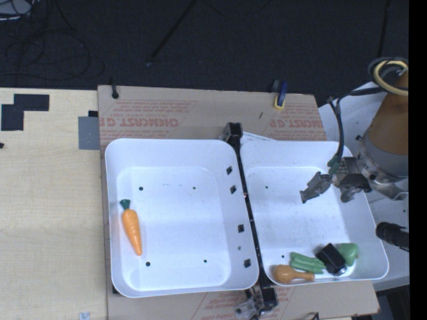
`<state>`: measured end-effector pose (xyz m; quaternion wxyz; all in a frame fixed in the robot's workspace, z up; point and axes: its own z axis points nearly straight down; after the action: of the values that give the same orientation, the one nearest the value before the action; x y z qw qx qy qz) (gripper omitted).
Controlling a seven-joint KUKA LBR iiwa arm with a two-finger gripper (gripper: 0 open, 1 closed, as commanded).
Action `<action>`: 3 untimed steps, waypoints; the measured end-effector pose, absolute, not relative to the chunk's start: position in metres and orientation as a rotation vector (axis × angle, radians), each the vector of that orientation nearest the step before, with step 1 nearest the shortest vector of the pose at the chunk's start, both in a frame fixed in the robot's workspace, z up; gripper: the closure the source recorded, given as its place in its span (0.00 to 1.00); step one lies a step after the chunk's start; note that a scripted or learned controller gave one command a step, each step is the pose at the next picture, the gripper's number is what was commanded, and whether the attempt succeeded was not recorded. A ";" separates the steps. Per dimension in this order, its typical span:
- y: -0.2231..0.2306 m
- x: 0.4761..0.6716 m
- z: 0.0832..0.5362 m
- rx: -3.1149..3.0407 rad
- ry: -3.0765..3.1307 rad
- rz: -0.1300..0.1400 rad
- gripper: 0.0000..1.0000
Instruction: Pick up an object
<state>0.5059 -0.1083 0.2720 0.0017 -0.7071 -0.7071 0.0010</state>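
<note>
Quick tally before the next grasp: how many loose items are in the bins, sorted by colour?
Orange: 2, the carrot in the left bin and an orange piece in the right bin
Green: 2, a long one and a rounder one
Black: 1, a block
Total: 5

the arm (390, 129) is cut off by the right edge, so only its lower part and wrist show. the gripper (328, 185) is small and dark over the right bin (280, 179), and whether its fingers are parted or closed cannot be told. a black object (331, 259) lies over part of the green pieces (307, 263) in that bin's near corner, hiding where they meet; their exact kind is too small to tell. a dark thing (393, 235) beside the bin runs off the right edge.
</note>
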 end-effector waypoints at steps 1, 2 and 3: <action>-0.113 0.532 0.149 -2.214 -2.215 0.010 0.00; -0.134 0.595 0.084 -2.218 -2.225 0.001 0.00; -0.082 0.646 0.090 -2.215 -2.228 -0.004 0.00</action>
<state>0.6461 -0.0817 0.0901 0.0001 -0.7050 -0.7092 -0.0013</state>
